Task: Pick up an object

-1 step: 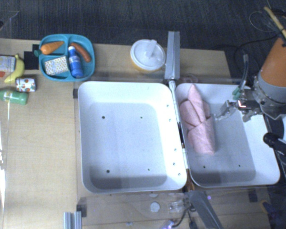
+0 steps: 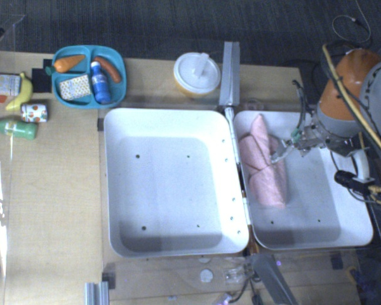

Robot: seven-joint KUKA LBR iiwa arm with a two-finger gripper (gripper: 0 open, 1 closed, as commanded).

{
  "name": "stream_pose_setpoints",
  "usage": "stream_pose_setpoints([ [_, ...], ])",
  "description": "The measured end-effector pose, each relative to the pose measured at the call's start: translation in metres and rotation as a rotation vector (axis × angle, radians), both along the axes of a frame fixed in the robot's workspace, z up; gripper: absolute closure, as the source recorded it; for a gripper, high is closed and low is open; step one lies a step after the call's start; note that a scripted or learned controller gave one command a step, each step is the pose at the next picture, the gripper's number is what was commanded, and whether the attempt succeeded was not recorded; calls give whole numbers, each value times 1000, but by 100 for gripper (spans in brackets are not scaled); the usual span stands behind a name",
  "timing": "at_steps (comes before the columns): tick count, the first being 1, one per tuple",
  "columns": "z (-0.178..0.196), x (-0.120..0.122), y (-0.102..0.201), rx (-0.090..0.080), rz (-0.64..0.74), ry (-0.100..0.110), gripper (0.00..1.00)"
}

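1. Right of centre in the frame, the right bin (image 2: 352, 234) holds the only thing you could pick: a pink rolled cloth (image 2: 263, 164) lying lengthwise along the bin's left wall, resting on the bin floor
2. Your claw (image 2: 280, 155) sits low inside that bin, just at the cloth's right edge about midway along it; the arm (image 2: 343, 103) reaches in from the frame's right, its orange band showing near the upper right
3. You cannot tell from this view whether the claw is spread or pressed together; its tip is small and merges with the cloth's edge, and nothing is clearly seen pinched
4. Judging from how things lie, the reach is done and the claw looks to be at or touching the cloth, but the cloth lies flat on the bin floor, so the pick itself is not yet shown as done; closing on the cloth and lifting it are left
5. The left bin (image 2: 114, 170) carries nothing for you to grasp
6. On the table (image 2: 51, 202) outside the bins, at the upper left, you have a blue divided tray (image 2: 117, 65) of toy food, a small can (image 2: 33, 112) and a green bottle (image 2: 13, 128); a white lidded cup (image 2: 197, 74) stands above the bins
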State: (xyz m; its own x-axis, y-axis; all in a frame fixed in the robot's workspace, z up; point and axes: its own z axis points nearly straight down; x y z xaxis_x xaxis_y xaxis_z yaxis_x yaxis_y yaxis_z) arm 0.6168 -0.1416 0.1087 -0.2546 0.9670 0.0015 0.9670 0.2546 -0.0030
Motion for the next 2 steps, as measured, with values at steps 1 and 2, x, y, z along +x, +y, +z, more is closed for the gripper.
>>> stream_pose_setpoints([
  [1, -19, -9, 41, -4, 98, -19, 0],
  [2, -18, -61, 47, -4, 142, -22, 0],
])
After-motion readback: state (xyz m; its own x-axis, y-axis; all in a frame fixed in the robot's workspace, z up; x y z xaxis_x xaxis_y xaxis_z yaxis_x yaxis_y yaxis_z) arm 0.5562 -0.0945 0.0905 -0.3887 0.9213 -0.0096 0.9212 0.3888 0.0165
